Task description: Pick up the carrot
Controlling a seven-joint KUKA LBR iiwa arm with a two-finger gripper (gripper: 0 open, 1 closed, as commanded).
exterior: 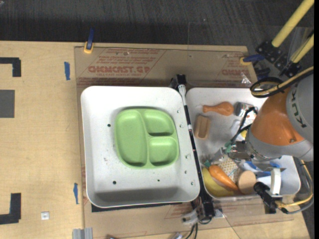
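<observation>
The carrot (221, 177) is orange and tapered. It lies at the front of the right bin (215, 94), slanting across a yellow banana-like piece (211, 185). My gripper (230, 153) hangs under the grey wrist and orange band, just above and behind the carrot's thick end. The arm's body hides most of the gripper. Nothing can be made out held in it.
A round tan object (246, 181) and a blue-and-white item (275, 179) lie right of the carrot. A drumstick-shaped toy (219, 108) and a tan cylinder (202, 127) sit at the bin's back. The left bin (94, 148) holds a green divided plate (147, 136).
</observation>
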